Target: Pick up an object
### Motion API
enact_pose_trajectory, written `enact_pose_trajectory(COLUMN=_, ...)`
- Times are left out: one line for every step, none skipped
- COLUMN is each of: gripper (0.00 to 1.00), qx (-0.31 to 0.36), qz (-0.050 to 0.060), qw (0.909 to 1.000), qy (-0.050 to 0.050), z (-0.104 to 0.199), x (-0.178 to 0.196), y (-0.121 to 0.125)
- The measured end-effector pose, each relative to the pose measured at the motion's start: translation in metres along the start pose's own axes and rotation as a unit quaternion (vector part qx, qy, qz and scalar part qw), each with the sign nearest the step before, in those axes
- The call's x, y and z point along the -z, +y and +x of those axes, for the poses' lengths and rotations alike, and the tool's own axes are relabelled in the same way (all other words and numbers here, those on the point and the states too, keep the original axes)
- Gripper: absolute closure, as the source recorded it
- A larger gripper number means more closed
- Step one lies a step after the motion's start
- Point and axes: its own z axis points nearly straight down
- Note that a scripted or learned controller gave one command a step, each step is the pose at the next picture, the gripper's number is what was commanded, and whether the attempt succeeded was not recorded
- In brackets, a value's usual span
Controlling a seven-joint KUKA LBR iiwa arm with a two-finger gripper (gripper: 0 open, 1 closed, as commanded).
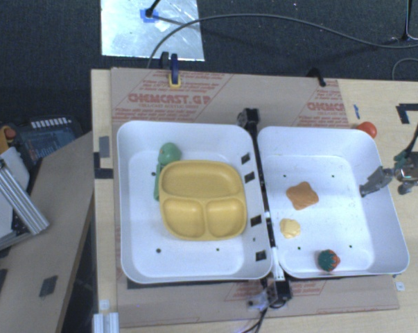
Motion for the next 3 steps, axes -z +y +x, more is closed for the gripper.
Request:
enact_pose_trajectory(gripper=0.0, qx=0.002, qz=-0.005, qw=1.0, qy=-0.001, z=0.001, x=0.005, y=0.002)
enact_pose_trajectory(gripper=0.0, qx=0.001, qz=-0.003, qw=1.0, qy=-0.001, z=-0.007, x=-0.053, y=0.006)
enact_pose_trajectory(gripper=0.0, qx=0.001, qz=-0.003, qw=1.0, qy=0.0, z=0.0, x=-0.114, y=0.004)
